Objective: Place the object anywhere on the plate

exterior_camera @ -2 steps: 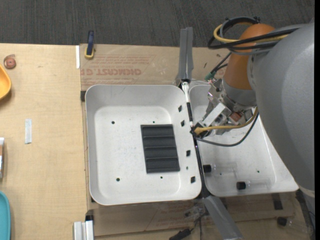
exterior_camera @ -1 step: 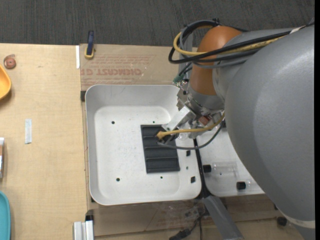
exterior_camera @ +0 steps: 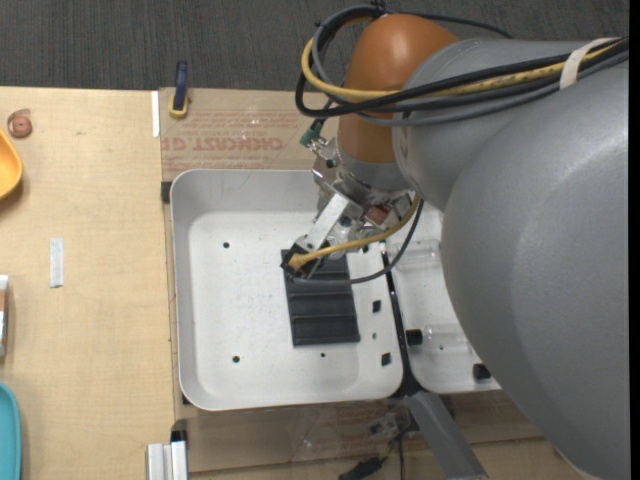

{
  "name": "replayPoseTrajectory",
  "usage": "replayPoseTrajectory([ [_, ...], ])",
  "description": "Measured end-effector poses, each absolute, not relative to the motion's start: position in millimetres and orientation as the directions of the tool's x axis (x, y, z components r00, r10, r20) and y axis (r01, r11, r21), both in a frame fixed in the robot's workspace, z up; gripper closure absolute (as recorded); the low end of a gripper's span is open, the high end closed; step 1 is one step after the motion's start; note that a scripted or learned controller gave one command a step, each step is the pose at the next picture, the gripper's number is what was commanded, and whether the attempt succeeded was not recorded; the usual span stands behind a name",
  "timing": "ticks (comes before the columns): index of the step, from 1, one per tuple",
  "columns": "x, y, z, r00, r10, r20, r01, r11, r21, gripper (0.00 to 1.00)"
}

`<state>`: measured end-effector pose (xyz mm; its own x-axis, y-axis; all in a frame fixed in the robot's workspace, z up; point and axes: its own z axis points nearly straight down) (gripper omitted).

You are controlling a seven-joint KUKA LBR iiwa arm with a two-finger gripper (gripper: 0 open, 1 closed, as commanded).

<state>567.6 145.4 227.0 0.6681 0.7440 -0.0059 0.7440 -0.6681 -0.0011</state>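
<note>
- The object is not something I can pick out with certainty: the one dark thing lying in the left bin (exterior_camera: 200, 298) is a black ribbed slab (exterior_camera: 323, 308).
- The black ribbed slab is a rectangle with its long axis running near to far in the view, tilted slightly so its far end leans left. Its ribs run across the short way.
- It lies right of the bin's centre, on the floor, well clear of the near wall.
- The gripper (exterior_camera: 305, 258) hangs at the slab's far end, with a yellow cable (exterior_camera: 335, 248) crossing there. Whether its fingers are spread or closed, and whether they have hold of anything, I cannot tell.
- The arm (exterior_camera: 520, 188) covers most of the right bin (exterior_camera: 440, 363).
- No plate can be made out with certainty; an orange item (exterior_camera: 8, 168) and a blue one (exterior_camera: 8, 433) sit at the left edge of the bench.
</note>
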Motion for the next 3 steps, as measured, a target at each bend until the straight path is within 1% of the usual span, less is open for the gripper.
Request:
replayPoseTrajectory([
  [1,637.8,180.1,220.9,0.167,0.986,-0.004,0.986,-0.167,-0.003,1.00],
  [2,608.9,227.7,244.4,0.108,0.994,-0.003,0.994,-0.108,-0.002,1.00],
  [3,584.0,226.8,242.4,-0.018,1.000,-0.004,1.000,0.018,-0.005,1.00],
])
